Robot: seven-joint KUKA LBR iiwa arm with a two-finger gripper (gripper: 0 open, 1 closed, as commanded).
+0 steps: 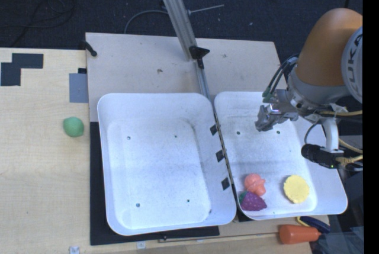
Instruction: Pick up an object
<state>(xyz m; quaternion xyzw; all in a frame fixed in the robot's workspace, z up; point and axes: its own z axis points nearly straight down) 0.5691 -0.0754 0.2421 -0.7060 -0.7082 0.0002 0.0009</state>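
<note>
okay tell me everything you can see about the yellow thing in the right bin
The yellow thing is a roundish, flat-looking piece with a bumpy, slightly scalloped edge, matte like foam or soft plastic. It lies in the right bin, in its near right corner. It sits apart from the orange and purple pieces to its left, and nothing touches it but the bin floor. The gripper is above the bin, farther back.

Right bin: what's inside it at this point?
The right bin holds a pink toy, a purple toy touching it, and a yellow disc. The gripper covers part of the floor.
</note>
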